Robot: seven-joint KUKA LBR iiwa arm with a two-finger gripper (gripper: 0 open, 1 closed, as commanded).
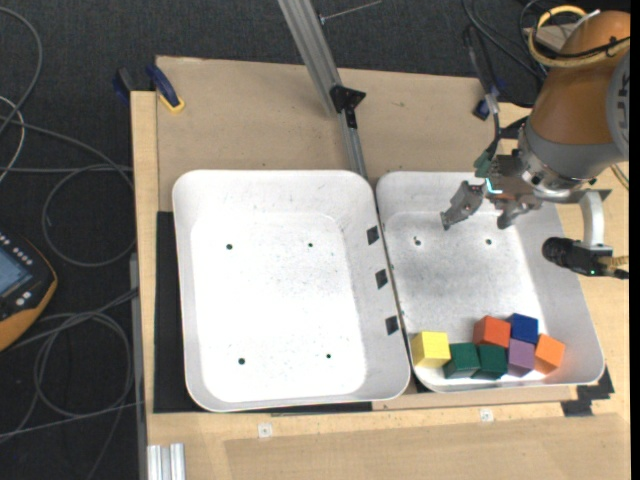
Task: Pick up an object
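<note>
A robotics lab, set up for tests: a plywood bench (pixel 260 108) on dark carpet (pixel 70 28), with two white bins (pixel 200 208) fixed side by side and an aluminium camera post (pixel 320 58) rising well left of the jaws. Loose cables (pixel 60 198) trail over the floor far to the jaws' left, beside a yellow handheld controller (pixel 20 283). Blue clamps (pixel 165 86) grip the bench's far edge, and toy blocks (pixel 490 346) lie below the jaws as test pieces
</note>
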